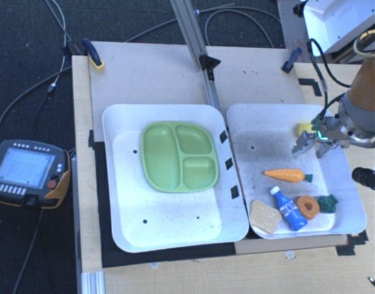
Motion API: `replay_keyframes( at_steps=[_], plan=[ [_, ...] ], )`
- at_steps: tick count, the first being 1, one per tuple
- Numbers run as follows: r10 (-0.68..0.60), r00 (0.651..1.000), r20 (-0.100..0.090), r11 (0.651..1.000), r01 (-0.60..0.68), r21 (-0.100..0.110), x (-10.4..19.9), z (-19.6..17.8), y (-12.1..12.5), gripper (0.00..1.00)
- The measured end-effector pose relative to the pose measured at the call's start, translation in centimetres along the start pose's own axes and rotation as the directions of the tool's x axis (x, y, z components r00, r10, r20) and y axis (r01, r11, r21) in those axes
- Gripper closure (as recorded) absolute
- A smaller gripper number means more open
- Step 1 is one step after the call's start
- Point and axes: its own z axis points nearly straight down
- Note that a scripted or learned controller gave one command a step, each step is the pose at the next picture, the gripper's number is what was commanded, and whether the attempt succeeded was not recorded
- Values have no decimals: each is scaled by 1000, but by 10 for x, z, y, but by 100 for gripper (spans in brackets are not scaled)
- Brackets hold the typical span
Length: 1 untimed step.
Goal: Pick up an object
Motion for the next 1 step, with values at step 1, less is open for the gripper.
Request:
replay_keyframes(
  at_steps=[1],
  plan=[
    [-1,1000,1,1000,1,-4,0,-2,1,0]
  ],
)
